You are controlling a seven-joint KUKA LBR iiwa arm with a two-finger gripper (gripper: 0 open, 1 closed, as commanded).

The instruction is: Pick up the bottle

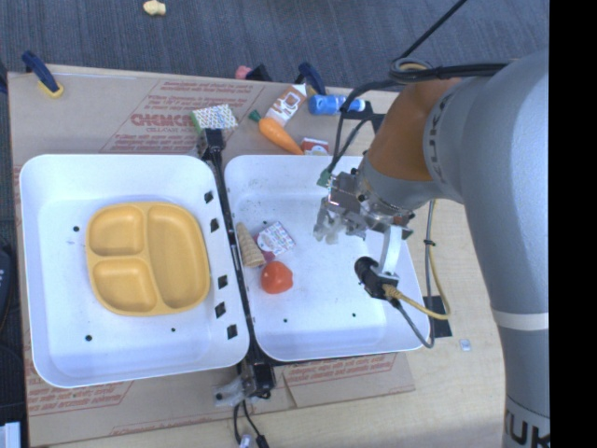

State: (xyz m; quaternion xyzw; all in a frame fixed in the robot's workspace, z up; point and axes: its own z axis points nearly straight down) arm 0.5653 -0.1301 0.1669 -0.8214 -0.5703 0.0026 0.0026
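bottle (287,104) lies on the cardboard behind the right bin (308,329), beside a carrot (279,135). the gripper (330,227) hangs over that bin with nothing between its fingers, which stand slightly apart.

Up top there's dark grey carpet (280,17) with a fine ribbed weave, and one small yellow scrap (154,7) lying out on it alone. Below that, the bench is covered by flattened brown cardboard (159,110) with red printing, its edge running along the carpet. A blue clamp (42,73) with a yellow tip bites the cardboard's far left corner. The light is even and soft, only faint shadows falling. At the near edge, more cardboard (345,376) and black cables (244,418).
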